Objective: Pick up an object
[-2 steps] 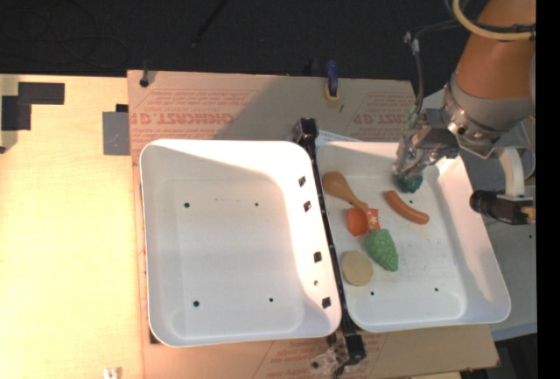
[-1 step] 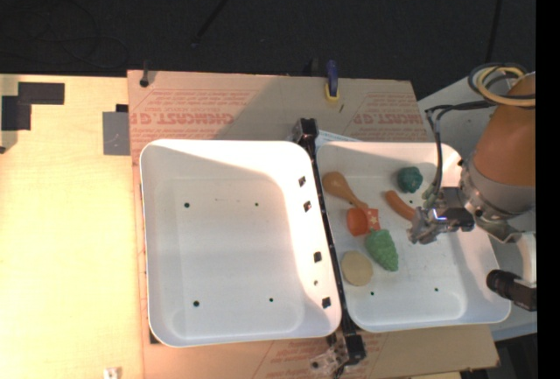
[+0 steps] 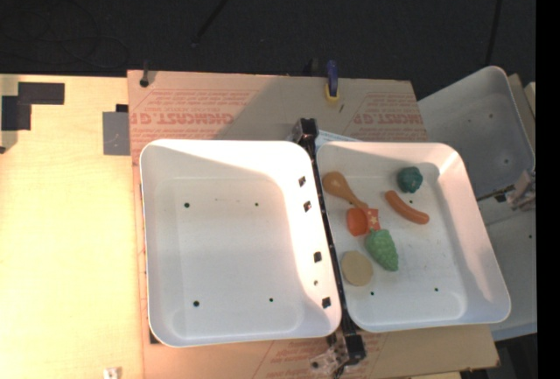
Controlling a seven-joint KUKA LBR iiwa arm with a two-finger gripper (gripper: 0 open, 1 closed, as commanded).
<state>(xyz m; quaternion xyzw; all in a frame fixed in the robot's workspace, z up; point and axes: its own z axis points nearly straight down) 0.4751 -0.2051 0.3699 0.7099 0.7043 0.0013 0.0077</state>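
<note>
Presently the right bin [image 3: 477, 281] contains a teal lump [image 3: 409, 179], orange sausage [image 3: 408, 208], green piece [image 3: 382, 249], tan disc [image 3: 356, 268] and red piece [image 3: 358, 221]. Hand state: cannot tell.

One camera sits high above the tabletop [image 3: 61, 220], looking down at a slant; both white bins [image 3: 227, 329] lie mid-frame, fairly distant.

Bins [image 3: 227, 325]: smooth white plastic, slight gloss. Cardboard [image 3: 219, 110] underlay matt; bench [image 3: 61, 237] pale wood.
</note>
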